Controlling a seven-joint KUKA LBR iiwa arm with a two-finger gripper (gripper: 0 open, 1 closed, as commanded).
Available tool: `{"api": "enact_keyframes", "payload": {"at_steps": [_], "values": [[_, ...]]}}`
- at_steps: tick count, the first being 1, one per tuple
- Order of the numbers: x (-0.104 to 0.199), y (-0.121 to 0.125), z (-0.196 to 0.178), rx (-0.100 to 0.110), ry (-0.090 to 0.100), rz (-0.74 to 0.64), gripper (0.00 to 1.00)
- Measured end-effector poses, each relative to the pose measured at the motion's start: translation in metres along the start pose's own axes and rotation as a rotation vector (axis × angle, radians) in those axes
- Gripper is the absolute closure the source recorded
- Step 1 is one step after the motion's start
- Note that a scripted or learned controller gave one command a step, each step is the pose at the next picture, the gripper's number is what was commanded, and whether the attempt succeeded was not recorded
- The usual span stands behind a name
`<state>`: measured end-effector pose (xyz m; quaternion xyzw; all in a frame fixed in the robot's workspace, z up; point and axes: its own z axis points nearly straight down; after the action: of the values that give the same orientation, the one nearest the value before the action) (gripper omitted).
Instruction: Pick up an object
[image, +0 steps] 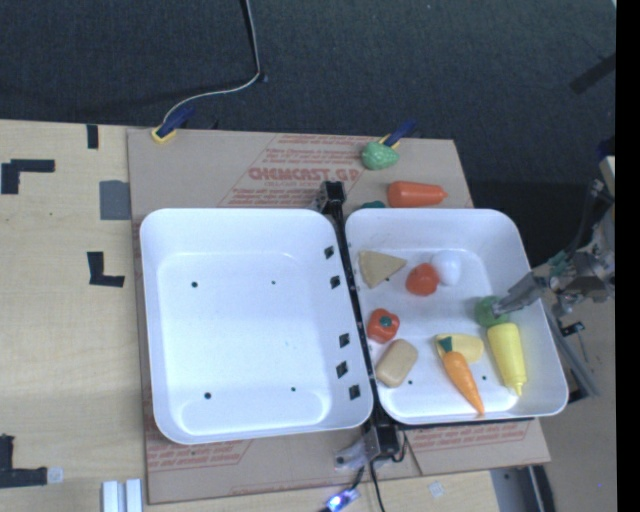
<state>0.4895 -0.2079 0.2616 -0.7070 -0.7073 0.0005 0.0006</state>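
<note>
My gripper (512, 296) reaches in from the right over the right bin's (500, 228) right rim, low at its right side. Its tip lies against a small green object (486, 312), just above the top end of a yellow corn cob (507, 356). Also in this bin are an orange carrot (463, 380), a pale yellow piece (463, 347), a tan potato-like piece (397, 362), a red pepper with a green top (383, 325), a red tomato (422, 280), a white egg (448, 266) and a tan wedge (380, 267).
The left bin (160, 300) sits beside the right one, joined by a black hinge strip (345, 300). Behind the bins on the cardboard lie a green broccoli-like piece (379, 154) and an orange-red vegetable (415, 194). A cable (215, 95) runs across the back.
</note>
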Motion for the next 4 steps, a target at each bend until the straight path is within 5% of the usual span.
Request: {"api": "enact_keyframes", "payload": {"at_steps": [1, 2, 3, 4], "values": [[0.017, 0.151, 0.149, -0.007, -0.001, -0.008, 0.00], [0.051, 0.182, 0.175, -0.006, -0.002, -0.004, 0.00], [0.088, 0.168, 0.171, -0.015, -0.006, -0.001, 0.00], [0.064, 0.149, 0.171, -0.015, 0.002, 0.001, 0.00]]}}
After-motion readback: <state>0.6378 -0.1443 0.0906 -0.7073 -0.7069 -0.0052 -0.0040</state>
